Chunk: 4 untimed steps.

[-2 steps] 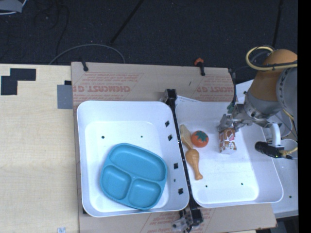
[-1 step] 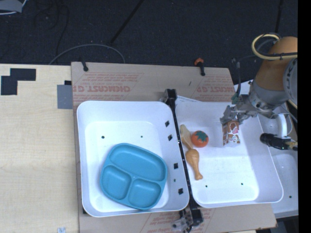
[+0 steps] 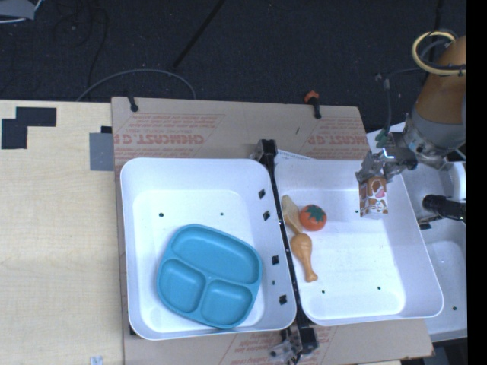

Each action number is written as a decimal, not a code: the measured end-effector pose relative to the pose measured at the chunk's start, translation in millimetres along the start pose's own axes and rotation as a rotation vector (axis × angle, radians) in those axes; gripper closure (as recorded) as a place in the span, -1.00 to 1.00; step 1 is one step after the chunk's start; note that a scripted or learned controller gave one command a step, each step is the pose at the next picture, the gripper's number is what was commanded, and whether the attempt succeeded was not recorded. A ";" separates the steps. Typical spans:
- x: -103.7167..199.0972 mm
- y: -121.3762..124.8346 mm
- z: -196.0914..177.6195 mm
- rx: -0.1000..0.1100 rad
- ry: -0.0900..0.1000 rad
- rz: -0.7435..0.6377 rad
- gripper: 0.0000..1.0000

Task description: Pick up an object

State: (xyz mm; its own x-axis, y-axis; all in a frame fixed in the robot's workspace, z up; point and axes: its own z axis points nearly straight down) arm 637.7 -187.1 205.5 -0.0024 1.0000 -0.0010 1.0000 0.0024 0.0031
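Gripper point(image 3: 378, 170) closed on small carton point(image 3: 374, 198) hanging below it, above right bin point(image 3: 426, 280), tomato point(image 3: 313, 217) to its left

Both bins were plain white: the left bin point(image 3: 144, 185) carried a light blue divided plate point(image 3: 209, 276), and the right bin point(image 3: 358, 295) held a tan toy drumstick point(image 3: 303, 254), an orange-red toy tomato point(image 3: 313, 217) with a green top, and a pale yellow piece point(image 3: 290, 210) beside it. A small carton point(image 3: 374, 198) under the metallic grey hand point(image 3: 378, 170) was printed red and white. The surface point(image 3: 53, 234) was pale wood with black and grey patches; brown cardboard point(image 3: 228, 128) bore red lettering.
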 end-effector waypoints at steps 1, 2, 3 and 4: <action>52.4 -25.6 -9.5 0.006 0.004 -0.002 1.00; 103.2 -50.3 -2.6 0.009 0.004 -0.001 1.00; 145.7 -72.7 -11.5 0.009 0.004 -0.001 1.00; 204.2 -90.6 -6.7 0.010 0.004 -0.002 1.00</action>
State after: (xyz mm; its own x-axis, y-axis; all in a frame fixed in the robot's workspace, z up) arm 546.6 16.9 211.7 -0.0043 1.0000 0.0030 1.0000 0.0043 -0.0066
